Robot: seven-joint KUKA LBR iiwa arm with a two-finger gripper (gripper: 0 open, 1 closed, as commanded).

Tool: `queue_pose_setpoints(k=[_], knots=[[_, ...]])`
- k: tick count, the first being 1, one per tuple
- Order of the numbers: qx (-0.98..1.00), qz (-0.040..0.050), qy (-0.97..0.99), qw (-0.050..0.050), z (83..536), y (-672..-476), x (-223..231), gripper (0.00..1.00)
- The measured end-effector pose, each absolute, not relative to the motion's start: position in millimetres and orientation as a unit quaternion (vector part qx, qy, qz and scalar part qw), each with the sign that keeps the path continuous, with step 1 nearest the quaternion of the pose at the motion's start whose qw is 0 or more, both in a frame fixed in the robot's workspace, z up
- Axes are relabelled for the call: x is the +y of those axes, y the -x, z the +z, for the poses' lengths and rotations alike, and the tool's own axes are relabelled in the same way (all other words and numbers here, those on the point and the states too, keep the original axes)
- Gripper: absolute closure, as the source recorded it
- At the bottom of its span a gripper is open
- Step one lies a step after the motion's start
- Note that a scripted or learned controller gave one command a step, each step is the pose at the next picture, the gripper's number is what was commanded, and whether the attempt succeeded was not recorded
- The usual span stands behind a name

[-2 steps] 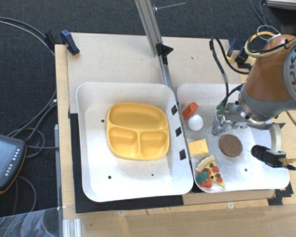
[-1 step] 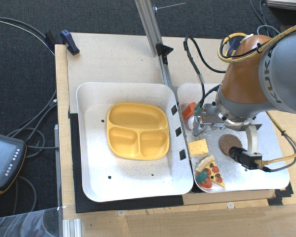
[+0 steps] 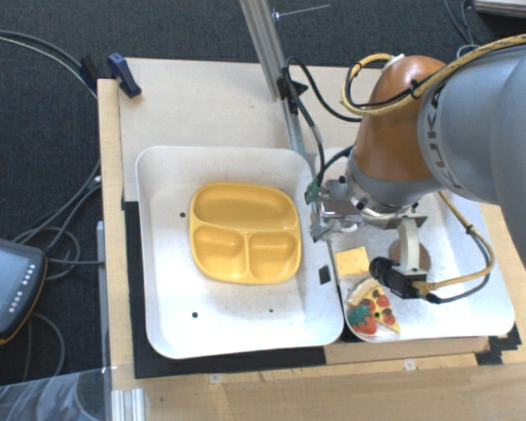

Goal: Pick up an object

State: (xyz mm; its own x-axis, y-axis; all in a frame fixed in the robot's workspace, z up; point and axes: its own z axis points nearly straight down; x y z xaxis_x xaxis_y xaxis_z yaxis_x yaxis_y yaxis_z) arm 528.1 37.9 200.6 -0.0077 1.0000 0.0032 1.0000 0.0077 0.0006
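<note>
Seen from the fixed camera above, the pale desk [image 3: 193,103] carries two shallow white bins side by side. The left bin [image 3: 167,310] takes up the middle of the frame. In it lies a yellow divided tray [image 3: 244,232], flat, with one long compartment along its upper side and two smaller ones below. The tray sits toward the bin's right half, and a few small dark specks show on the bare floor beneath it.

The grey arm [image 3: 482,130] with its orange band [image 3: 394,130] comes in from the right of the frame and covers much of the right bin [image 3: 473,310]. The tool [image 3: 322,228] hangs low over the seam where the two bins meet, just to the right of the tray's edge. Whether it is released or clenched cannot be told from this angle, and nothing can be seen gripped in it.

Below and to the right of the tool, in the right bin, a pale yellow block [image 3: 351,260] lies near it. A small black piece [image 3: 324,274] rests just to the left of the block, close to the bin's left wall. Lower still, near the bin's bottom left corner, lies a pizza slice [image 3: 374,309] with red and green spots.

A slanted metal post [image 3: 259,24] rises at the top centre. A blue clamp [image 3: 123,74] sits at the desk's upper left corner, and cables [image 3: 44,51] trail over the dark floor on the left.
</note>
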Motion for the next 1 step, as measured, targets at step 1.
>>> queue_pose_setpoints(k=[1], knots=[[-0.710, -0.0004, 0.704, 0.002, 203.1, -512.8, 96.6, 1.00]])
